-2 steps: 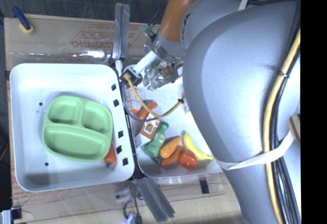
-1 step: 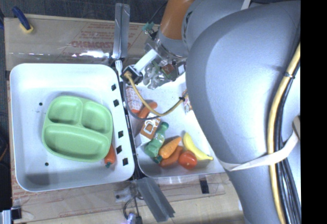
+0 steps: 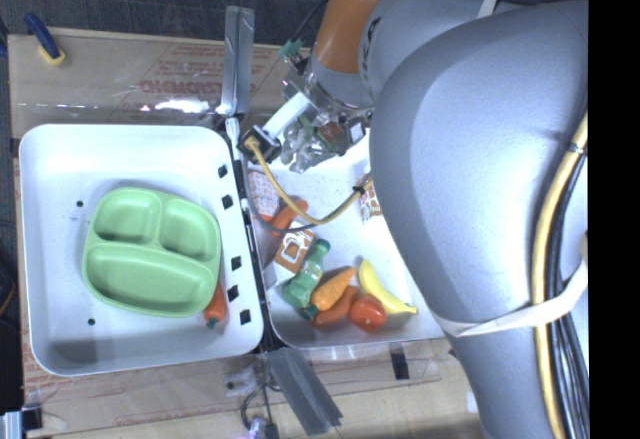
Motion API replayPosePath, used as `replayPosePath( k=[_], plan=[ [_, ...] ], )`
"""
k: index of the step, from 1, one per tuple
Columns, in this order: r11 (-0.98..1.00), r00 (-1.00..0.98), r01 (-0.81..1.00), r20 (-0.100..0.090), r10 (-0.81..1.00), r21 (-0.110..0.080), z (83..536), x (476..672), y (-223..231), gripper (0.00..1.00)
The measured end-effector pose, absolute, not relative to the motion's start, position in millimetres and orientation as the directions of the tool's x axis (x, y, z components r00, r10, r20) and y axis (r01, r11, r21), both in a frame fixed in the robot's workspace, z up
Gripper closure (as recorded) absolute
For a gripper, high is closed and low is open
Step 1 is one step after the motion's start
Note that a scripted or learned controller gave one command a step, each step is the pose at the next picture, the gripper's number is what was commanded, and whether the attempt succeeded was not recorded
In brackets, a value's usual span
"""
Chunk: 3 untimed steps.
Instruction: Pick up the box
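Camera view: the small orange box (image 3: 291, 249) lies in the right bin (image 3: 420, 327), just left of the green bottle (image 3: 303, 279), its long axis tilted slightly off vertical. Gripper (image 3: 300, 149) hangs above it, near the bin's top; jaws' spread unclear.

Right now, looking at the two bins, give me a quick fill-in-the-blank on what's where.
The green tray lies in the ___ bin.
The banana is colored ___.
A carrot rests against the tray's lower ___ corner.
The gripper hovers over the ___ bin.

Missing words: left, yellow, right, right
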<state>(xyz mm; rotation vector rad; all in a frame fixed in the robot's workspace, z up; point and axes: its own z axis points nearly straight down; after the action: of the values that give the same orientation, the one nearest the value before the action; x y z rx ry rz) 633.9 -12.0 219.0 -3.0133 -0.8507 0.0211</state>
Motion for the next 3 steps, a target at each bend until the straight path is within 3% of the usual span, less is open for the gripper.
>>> replayPosePath(
  k=[1, 2, 3],
  plan=[
    [-0.936, 0.936, 0.352, -0.006, 0.352, -0.003, 192.2, 530.6, 43.4, 1.00],
    [-0.961, 0.961, 0.276, -0.003, 0.276, -0.002, 231.0, 564.5, -28.6, 1.00],
    [-0.970, 0.970, 0.242, -0.006, 0.242, -0.003, 190.0, 487.3, -51.0, 1.00]
  ],
)
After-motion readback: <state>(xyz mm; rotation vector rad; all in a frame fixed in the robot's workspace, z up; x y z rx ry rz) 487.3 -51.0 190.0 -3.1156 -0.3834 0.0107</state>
